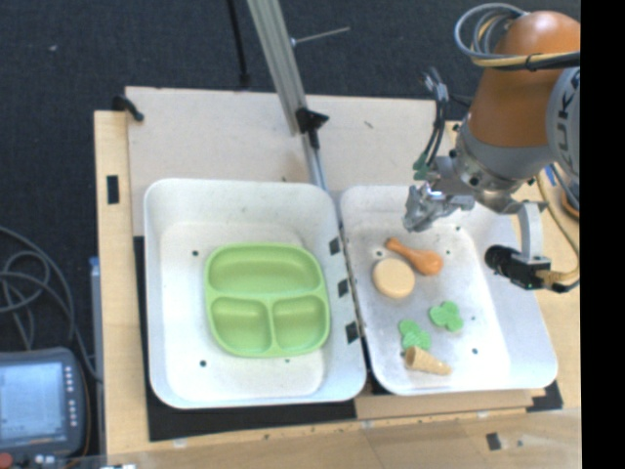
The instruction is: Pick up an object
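End effector (422,215) poised just above orange drumstick (414,255) in right bin (508,350), apparently for a descent; finger state indiscernible; nothing visibly held.

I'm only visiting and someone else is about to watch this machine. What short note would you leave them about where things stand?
Tool: above the right bin's far end, nothing seen held.
Right bin: orange drumstick-shaped toy, round tan disc, two green pieces, cone-shaped piece.
Left bin: green divided tray.
Done: nothing picked up.
Left: lower, grasp one object, lift. The drumstick toy lies nearest.
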Available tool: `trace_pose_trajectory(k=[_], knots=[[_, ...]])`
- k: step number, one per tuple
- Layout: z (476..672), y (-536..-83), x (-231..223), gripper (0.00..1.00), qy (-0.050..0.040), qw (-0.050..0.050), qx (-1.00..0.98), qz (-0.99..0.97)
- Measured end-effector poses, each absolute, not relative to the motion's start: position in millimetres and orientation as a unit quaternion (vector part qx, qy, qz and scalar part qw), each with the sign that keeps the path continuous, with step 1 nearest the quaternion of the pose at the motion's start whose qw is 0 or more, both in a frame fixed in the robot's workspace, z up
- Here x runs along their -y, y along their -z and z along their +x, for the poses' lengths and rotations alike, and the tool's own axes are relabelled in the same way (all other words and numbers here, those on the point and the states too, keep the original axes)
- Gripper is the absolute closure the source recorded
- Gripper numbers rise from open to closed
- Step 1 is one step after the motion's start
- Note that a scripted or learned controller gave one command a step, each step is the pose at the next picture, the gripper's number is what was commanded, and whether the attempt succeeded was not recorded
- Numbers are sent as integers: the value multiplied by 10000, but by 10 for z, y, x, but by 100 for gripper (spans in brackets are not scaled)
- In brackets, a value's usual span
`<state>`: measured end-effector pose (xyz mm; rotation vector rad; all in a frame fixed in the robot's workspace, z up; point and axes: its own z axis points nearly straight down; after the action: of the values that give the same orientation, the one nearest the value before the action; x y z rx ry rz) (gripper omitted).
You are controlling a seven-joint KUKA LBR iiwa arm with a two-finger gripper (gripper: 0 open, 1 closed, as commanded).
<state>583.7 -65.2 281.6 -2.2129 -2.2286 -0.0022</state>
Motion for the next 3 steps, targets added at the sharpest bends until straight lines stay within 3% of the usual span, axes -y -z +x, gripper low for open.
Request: trace_pose_trajectory(k=[3], knots=[[5235,-2543,-820,100,5,7,7099,-7043]])
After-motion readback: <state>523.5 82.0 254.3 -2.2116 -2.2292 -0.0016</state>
